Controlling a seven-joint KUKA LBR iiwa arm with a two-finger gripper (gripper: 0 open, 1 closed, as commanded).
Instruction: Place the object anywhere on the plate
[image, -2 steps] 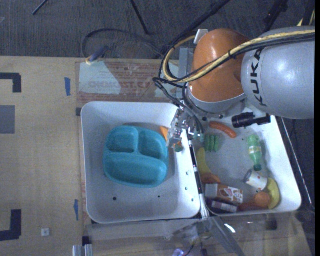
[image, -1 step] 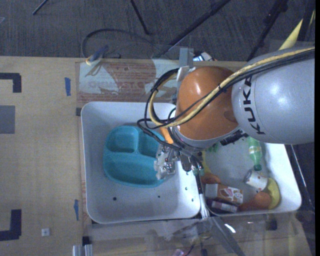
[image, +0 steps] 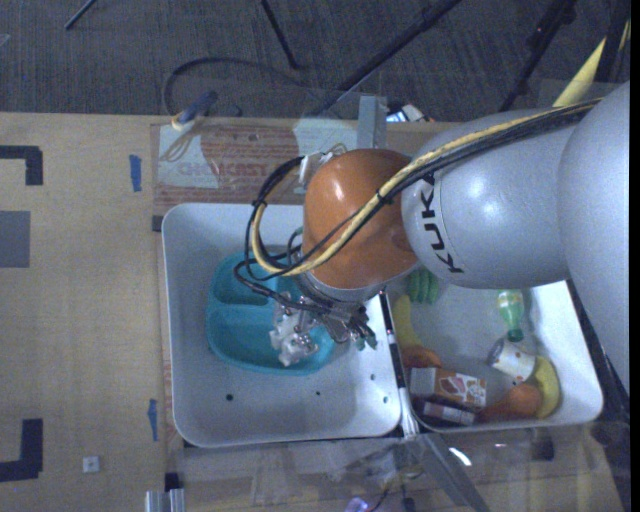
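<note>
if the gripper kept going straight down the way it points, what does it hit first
Most likely the teal plastic plate in the left white bin: the gripper points down over the plate's right part. Its height above the plate is unclear, and a pale thing at its tip cannot be made out.

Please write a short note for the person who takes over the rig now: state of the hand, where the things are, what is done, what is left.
Hand: over the blue plate in the left bin; whether open or shut, hard to tell.
A small white thing shows at the hand; held or resting, unclear.
Right bin: toy food and a small box.
Done: hand brought over the plate.
Left: confirm the object lies on the plate, then withdraw.
</note>
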